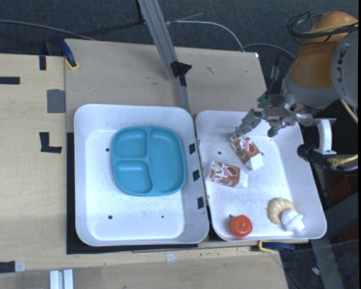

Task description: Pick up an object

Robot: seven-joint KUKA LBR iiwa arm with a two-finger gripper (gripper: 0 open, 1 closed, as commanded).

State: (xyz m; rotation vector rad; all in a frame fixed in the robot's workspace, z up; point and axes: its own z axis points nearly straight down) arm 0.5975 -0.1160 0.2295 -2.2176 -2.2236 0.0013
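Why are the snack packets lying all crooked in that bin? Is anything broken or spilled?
Nothing looks broken or spilled. The two packets in the right bin just lie tilted, a little apart. The tomato and the pastry sit near its front edge, and the blue plate lies flat in the left bin.

Wooden bench (24,179) bears two white bins (90,221) side by side.

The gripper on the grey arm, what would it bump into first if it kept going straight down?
Most likely the small brown-and-white carton lying in the right white bin. The two-finger gripper hangs open just above it, fingers spread, though one slanted view makes depth uncertain.
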